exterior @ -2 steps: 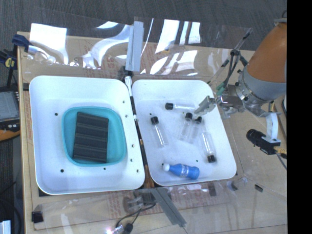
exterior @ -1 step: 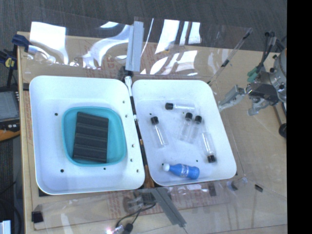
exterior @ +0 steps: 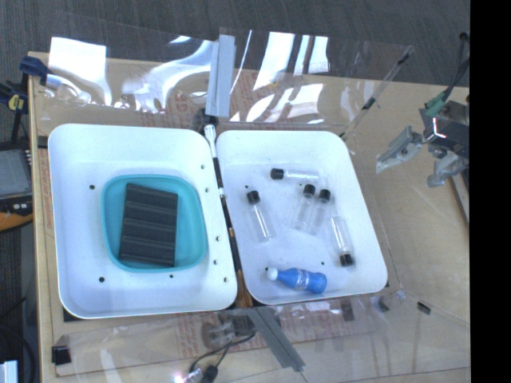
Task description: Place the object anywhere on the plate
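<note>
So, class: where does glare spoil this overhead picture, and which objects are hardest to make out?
Camera view: bright reflections streak the clear panel behind the bins; the clear vials nearly vanish against the white right bin; the blue bottle and teal plate read clearly.

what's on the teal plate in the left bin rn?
A dark ribbed block lies on the teal plate, tilted slightly and covering most of its middle. The plate surface beneath it is hidden. The clear vials and blue bottle lie in the right bin.
</note>
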Controlling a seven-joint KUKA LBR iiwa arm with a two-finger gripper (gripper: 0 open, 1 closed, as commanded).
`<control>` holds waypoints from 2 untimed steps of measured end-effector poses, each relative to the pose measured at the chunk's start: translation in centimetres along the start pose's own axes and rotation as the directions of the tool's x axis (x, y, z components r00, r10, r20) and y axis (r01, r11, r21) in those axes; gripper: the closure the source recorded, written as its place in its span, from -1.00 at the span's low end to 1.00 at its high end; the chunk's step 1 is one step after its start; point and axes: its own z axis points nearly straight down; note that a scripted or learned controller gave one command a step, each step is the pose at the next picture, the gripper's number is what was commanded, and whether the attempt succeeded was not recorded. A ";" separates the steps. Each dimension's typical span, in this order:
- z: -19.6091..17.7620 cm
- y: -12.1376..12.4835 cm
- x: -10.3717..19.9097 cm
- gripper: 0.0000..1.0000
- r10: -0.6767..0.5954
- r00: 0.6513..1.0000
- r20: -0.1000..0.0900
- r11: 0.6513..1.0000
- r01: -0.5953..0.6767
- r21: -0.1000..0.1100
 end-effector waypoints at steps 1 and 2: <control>0.0 0.1 -0.2 -1.00 0.124 0.992 0.002 0.992 -0.124 -0.002; 0.0 0.0 0.0 -1.00 0.255 0.967 0.002 0.967 -0.255 -0.004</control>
